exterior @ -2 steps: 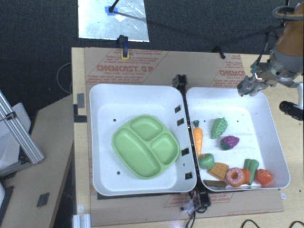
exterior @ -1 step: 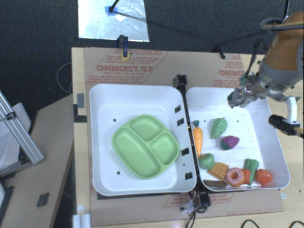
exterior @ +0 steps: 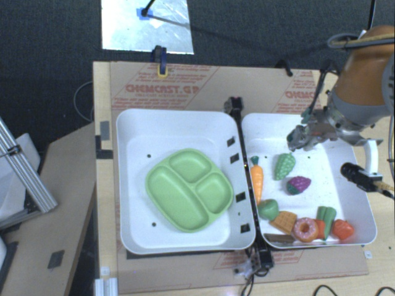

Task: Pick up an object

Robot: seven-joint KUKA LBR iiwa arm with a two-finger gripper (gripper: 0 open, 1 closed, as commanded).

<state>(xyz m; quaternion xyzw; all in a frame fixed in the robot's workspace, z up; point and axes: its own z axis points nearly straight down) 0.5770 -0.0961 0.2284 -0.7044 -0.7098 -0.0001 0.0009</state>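
Doughnut (exterior: pixel 305 229) and carrot (exterior: pixel 257 179) lie near gripper (exterior: pixel 299 139) above green corn (exterior: pixel 284 165).

One fixed camera looks down at a slant from above the bench (exterior: pixel 203 79) — far enough back to take in both white bins, the left bin (exterior: pixel 133 165) toward 9 o'clock and the right bin (exterior: pixel 358 211) toward 3 o'clock. The arm (exterior: pixel 364 73) enters at 2 o'clock (dark floor lies beyond, at 12).
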